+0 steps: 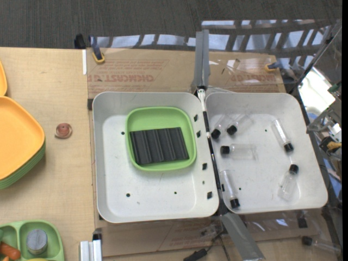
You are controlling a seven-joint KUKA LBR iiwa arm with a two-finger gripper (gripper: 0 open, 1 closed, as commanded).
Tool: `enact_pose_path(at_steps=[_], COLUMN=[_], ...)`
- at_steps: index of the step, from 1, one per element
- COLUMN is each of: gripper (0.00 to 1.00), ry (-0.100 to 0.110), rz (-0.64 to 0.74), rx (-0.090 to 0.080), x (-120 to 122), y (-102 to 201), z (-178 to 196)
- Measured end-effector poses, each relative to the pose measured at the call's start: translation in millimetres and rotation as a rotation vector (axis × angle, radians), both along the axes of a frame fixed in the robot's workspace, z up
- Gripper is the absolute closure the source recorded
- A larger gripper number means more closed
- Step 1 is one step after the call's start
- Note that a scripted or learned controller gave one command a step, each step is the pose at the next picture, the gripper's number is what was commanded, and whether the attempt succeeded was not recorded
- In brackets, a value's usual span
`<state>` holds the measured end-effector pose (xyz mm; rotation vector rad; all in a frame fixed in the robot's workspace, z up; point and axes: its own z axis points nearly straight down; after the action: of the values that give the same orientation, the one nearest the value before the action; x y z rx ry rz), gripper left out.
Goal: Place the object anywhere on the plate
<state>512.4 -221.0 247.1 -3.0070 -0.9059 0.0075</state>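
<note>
A square green plate [159, 112] with rounded corners lies in the upper middle of the left white bin [147, 200]. A black ribbed rectangular slab [159, 145] rests flat on the plate and covers most of its floor. In the right white bin [261, 197] lie several clear plastic vials with black caps. One vial [282, 135] is at the right, one [229, 188] near the front left, and one [240, 150] near the middle.
A stack of orange plates [16, 140] sits on the wooden table at the far left, with a small reddish knob [63, 130] beside it. A green divided tray [27, 242] with food items is at the bottom left. Metal framing [272, 34] stands behind the right bin.
</note>
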Motion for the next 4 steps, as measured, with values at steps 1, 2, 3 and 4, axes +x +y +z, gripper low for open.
enact_pose_path(at_steps=[1, 2, 3, 4], gripper=[0.0, 0.0, 0.0, 0.0], ry=[-0.001, 0.0, 0.001, 0.001], rz=[-0.09, -0.209, -0.372, -0.381], rx=[0.0, -0.001, -0.001, -0.001], x=[1.4, -1.9, 2.9, -2.5], y=[-1.4, 4.5, -1.5, -1.1], z=[0.5, 4.7, -5.1, -3.0])
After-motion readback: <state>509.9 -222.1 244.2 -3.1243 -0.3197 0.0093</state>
